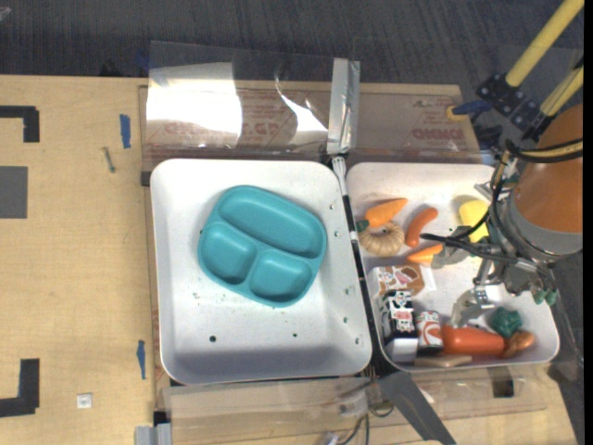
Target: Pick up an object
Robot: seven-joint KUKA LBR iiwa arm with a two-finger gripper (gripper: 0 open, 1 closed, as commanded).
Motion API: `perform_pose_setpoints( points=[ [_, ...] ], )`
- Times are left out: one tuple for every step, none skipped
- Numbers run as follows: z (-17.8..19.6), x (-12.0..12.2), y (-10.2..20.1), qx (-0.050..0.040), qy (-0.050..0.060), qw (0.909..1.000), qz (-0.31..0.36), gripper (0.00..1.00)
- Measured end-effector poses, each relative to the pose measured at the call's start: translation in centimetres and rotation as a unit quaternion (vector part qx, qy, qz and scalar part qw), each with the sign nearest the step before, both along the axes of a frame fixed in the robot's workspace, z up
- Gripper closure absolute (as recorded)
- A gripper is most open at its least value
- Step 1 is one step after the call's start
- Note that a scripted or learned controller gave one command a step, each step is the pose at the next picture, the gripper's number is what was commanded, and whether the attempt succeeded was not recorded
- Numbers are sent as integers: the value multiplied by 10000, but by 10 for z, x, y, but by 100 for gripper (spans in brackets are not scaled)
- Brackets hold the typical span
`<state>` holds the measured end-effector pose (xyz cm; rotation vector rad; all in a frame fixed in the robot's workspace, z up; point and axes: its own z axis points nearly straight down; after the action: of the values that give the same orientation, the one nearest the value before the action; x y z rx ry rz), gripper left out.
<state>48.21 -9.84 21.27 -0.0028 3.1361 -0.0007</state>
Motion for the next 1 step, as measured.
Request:
perform_pose_setpoints(
  points=[
    [-123, 65, -24, -5, -58, 9974, -724, 0]
  ],
)
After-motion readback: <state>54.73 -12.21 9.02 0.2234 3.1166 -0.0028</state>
